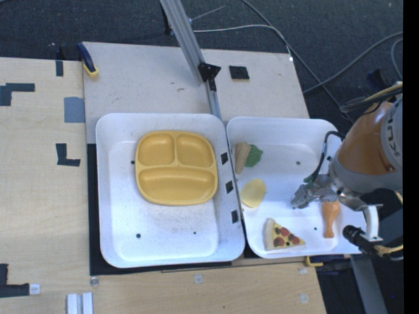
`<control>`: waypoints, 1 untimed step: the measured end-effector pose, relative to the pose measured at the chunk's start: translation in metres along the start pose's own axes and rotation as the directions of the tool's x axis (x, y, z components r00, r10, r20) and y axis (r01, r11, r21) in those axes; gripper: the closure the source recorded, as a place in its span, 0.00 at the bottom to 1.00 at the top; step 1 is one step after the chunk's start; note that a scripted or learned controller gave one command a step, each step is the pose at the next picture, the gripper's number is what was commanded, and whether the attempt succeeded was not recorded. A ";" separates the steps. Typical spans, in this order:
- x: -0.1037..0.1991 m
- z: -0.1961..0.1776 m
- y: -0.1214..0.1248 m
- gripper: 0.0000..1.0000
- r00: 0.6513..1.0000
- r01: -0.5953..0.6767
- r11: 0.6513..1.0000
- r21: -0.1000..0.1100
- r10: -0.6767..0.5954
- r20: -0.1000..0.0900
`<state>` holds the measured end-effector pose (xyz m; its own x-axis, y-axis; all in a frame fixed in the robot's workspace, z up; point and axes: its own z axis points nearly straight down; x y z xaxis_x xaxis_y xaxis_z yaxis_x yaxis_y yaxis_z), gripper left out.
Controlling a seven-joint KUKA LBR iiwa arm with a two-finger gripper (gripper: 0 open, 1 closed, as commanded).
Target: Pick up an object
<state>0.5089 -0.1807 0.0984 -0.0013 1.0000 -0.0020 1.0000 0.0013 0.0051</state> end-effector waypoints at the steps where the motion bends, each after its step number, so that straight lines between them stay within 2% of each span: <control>1: -0.003 -0.060 -0.005 1.00 1.000 0.000 1.000 0.003 0.000 -0.001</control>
